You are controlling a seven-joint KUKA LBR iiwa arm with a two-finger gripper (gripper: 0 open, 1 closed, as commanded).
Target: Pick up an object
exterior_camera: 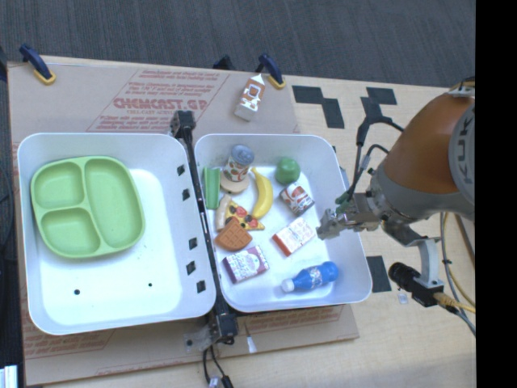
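Gripper [329, 226] is hovering at the right bin's [349, 257] right edge; finger state indeterminable. Red-and-white carton [294, 237] is lying just beside it, inside the bin, ungrasped.

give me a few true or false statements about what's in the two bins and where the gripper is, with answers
1. The green divided plate lies in the left bin. True.
2. The banana lies in the left bin. False: it lies in the right bin, among the other toy foods.
3. The blue bottle lies on its side near the right bin's front edge. True.
4. The gripper is over the left bin. False: it is at the right bin's right rim.
5. A small carton stands on the cardboard outside the bins. True.
6. The green ball sits on the divided plate. False: it sits in the right bin, near the back.
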